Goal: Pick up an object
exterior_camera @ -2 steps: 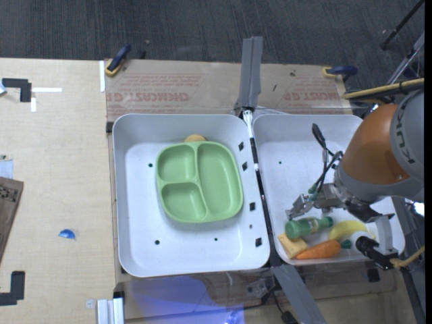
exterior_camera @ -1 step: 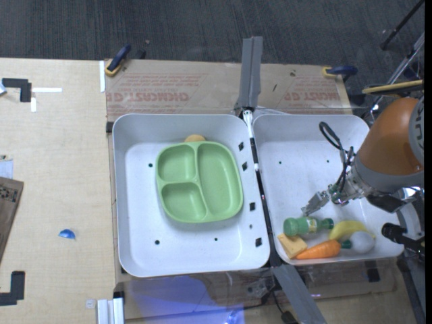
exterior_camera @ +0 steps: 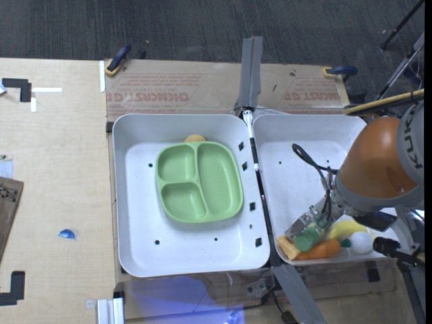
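Down by the carrot (exterior_camera: pixel 322 249), the gripper (exterior_camera: pixel 312 227) sits over a green toy (exterior_camera: pixel 308 238); whether it is squeezing, I cannot tell.

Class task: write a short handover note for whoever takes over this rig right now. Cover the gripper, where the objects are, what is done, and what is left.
Gripper: low in the near corner of the right bin, down among a pile of small objects; whether it is open or shut cannot be told.
Objects: a green item, an orange carrot-like piece, a yellow piece and a white ball crowd that corner. A green divided plate lies in the left bin.
Done: arm is down at the pile.
Left: nothing is visibly lifted yet; a grasp and lift remain to be confirmed.
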`<state>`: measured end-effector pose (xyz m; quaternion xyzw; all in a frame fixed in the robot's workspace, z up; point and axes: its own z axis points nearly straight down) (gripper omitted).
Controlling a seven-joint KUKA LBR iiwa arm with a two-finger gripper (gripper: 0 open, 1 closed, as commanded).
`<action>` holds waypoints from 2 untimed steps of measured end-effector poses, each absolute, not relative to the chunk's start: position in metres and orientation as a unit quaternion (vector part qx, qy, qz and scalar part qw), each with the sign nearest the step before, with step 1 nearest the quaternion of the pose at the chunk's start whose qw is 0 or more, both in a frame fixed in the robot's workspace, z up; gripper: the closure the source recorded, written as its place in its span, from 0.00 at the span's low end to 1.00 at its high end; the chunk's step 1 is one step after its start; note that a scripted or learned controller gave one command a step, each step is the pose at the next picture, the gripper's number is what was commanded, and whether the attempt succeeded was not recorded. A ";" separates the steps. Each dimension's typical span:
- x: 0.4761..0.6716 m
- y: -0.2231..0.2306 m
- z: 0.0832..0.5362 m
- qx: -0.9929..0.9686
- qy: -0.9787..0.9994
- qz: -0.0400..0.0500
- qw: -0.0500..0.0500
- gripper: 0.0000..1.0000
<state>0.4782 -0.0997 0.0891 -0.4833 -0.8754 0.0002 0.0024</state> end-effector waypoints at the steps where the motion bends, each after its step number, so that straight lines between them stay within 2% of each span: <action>1: 0.480 -0.101 0.096 -0.485 -0.875 0.000 0.003 1.00; 2: 0.522 -0.032 0.189 -0.567 -0.824 0.001 0.001 1.00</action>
